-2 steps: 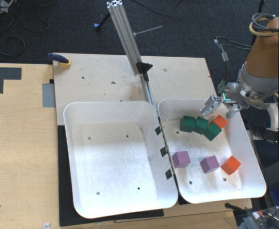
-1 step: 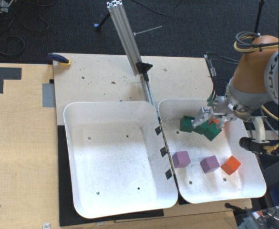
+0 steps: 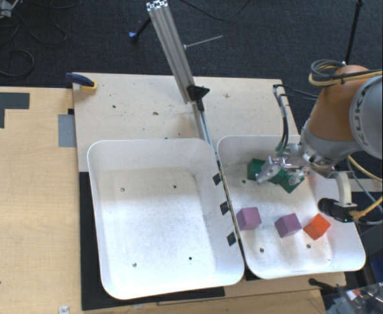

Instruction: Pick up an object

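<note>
The robot's metal gripper (image 3: 274, 170) sits low on the dark green block (image 3: 256, 169), right of middle. I cannot tell its grip.

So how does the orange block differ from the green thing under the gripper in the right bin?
The orange block is a small cube lying free near the bin's right wall; the green thing is darker, wider and flatter in outline. The gripper sits right over the green thing and partly hides it, while the orange block is apart from the gripper and fully in view. Both lie in the right bin. I cannot tell whether the green thing is gripped.
</note>
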`<act>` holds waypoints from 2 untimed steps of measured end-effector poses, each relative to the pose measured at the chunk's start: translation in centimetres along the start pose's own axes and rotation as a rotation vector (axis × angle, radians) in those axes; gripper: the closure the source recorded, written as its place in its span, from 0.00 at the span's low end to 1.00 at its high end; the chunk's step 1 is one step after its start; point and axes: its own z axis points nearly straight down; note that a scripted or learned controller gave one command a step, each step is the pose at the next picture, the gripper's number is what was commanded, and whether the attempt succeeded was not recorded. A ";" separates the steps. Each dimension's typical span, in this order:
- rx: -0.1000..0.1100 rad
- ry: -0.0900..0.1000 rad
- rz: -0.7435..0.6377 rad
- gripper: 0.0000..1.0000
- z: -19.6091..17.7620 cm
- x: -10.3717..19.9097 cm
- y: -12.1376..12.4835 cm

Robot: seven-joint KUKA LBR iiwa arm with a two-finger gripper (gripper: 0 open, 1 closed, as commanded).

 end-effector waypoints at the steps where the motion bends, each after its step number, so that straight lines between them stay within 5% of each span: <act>1: 0.001 0.001 0.002 0.00 5.4 0.1 -0.2; 2: -0.003 0.000 0.009 1.00 4.1 -0.1 -0.1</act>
